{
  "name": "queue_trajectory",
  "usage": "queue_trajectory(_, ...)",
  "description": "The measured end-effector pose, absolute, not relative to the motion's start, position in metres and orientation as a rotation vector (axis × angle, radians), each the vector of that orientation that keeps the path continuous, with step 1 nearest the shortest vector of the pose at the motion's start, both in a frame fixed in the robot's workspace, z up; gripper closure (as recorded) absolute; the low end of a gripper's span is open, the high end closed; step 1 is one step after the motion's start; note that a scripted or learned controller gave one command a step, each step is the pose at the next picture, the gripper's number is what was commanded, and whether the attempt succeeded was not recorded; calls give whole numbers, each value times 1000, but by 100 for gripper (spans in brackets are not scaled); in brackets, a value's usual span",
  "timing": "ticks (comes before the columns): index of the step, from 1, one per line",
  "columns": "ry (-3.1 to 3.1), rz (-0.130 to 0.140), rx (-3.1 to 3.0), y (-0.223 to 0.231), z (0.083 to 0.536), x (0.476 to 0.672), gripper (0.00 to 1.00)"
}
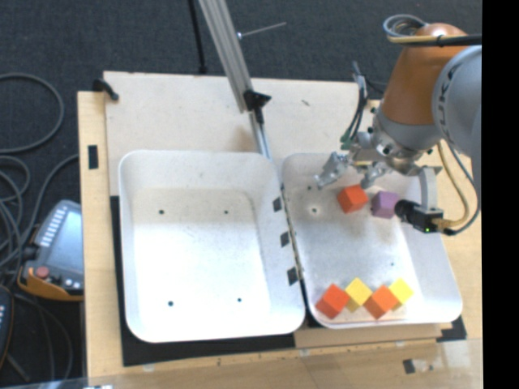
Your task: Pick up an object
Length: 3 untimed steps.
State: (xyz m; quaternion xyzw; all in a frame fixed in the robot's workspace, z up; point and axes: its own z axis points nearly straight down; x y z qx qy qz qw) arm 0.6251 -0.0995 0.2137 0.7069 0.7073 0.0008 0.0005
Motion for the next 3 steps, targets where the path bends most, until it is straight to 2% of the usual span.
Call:
queue_trajectory(1, 2218, -11, 2229, -178, 101, 588, 0)
queue_trajectory(2, 2223, 4, 2213, -166, 98, 649, 0)
queue_trajectory(3, 2223, -1, 2212, -169, 109, 648, 100)
